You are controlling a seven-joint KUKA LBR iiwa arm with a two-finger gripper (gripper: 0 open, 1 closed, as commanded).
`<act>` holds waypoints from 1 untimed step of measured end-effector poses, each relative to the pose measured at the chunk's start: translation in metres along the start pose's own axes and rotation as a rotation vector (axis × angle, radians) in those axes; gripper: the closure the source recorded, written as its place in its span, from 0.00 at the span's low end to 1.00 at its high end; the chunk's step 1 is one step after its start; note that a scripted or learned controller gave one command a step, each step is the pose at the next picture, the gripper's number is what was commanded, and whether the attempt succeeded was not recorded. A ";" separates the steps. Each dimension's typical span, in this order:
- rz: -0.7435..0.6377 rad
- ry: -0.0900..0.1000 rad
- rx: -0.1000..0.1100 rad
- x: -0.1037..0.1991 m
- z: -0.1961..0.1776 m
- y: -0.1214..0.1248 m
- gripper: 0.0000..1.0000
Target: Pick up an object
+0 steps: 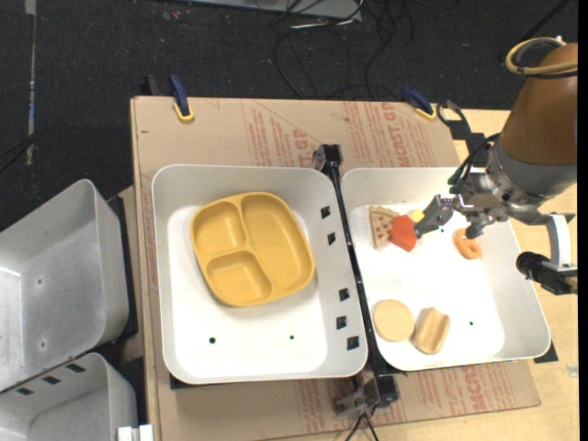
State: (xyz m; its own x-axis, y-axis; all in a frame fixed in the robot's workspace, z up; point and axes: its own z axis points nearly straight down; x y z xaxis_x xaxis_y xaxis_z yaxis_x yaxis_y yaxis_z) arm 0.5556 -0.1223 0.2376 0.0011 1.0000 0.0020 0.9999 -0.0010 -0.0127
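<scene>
While gripper (439, 214) state unclear: right bin (514, 338) five items, left bin (184, 352) one tray (251, 247).

Bright and even from above, with both white bins (175, 338) lit clean and only thin, soft shadows under the yellow plate (250, 246) and the small food pieces. Dark and hard to read at 12 o'clock, where the black floor swallows the light. A bit soft and grainy all over, blurriest on the arm (542, 127) at 3 o'clock.
</scene>
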 end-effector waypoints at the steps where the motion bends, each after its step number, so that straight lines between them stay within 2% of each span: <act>1: -0.002 -0.002 -0.012 0.000 -0.007 0.002 0.00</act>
State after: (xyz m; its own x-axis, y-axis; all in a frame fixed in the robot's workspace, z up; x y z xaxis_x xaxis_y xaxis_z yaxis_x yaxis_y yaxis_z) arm 0.5580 -0.1222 0.2441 -0.0012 1.0000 0.0001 1.0000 0.0012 -0.0003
